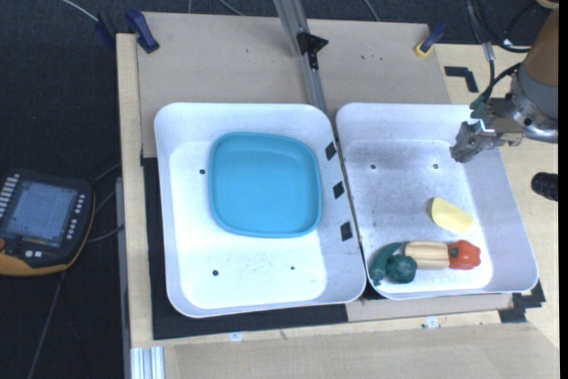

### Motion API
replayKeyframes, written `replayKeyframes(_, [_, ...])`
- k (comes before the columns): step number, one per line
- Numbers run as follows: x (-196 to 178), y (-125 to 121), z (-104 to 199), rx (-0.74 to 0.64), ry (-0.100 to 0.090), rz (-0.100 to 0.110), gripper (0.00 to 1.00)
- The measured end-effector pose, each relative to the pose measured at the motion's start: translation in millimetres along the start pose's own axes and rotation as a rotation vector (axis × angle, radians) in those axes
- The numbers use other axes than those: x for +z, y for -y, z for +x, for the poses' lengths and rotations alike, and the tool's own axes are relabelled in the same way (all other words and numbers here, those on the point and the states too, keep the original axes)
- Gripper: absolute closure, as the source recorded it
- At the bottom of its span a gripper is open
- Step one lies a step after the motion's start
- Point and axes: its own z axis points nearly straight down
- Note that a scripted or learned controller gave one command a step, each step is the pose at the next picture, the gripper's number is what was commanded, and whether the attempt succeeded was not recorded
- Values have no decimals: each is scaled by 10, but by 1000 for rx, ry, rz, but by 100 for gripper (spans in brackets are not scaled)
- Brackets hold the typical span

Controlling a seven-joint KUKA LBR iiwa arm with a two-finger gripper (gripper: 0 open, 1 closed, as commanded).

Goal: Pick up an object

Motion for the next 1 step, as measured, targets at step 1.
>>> replayKeyframes(1, [-464,-11,-1,0,0,2,100])
